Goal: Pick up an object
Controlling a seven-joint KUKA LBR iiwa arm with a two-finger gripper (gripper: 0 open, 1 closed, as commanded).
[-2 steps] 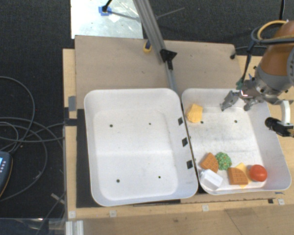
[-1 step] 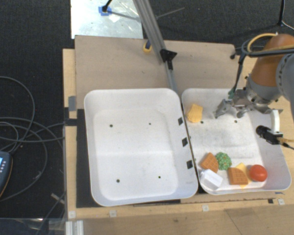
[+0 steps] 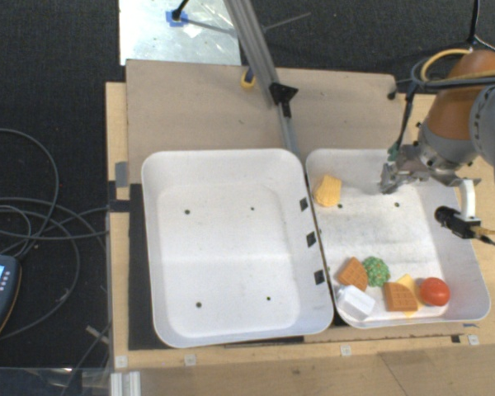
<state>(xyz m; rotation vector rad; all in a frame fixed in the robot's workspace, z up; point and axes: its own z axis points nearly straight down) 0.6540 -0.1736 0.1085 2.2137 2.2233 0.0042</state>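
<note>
Landmark: right white plastic bin (image 3: 466, 304).

Along its near edge sits the cluster: white rectangular block (image 3: 356, 303) at the near-left corner, orange waffle-textured wedge (image 3: 353, 273) just behind it, green knobbly broccoli-like piece (image 3: 376, 270) touching that wedge, second orange waffle square (image 3: 401, 297) with a small yellow wedge (image 3: 407, 281) against it, red round tomato-like ball (image 3: 434, 290) toward the near-right. Any of them could be the pick target; none is in hand.

Yellow cheese-like chunk (image 3: 328, 191) lies alone by the bin's far-left wall.

Two-finger gripper (image 3: 390, 180) hangs over the bin's far part, right of the cheese chunk, well apart from the cluster. Whether it's open or closed: can't tell, too small and blurred.

Risks: cluster items touch, so a descent there may nudge neighbours or catch two; the ball may roll off. The cheese chunk sits close to the wall, so a finger may hit the rim.

Left white plastic bin (image 3: 223, 246) adjoins the right one.
</note>
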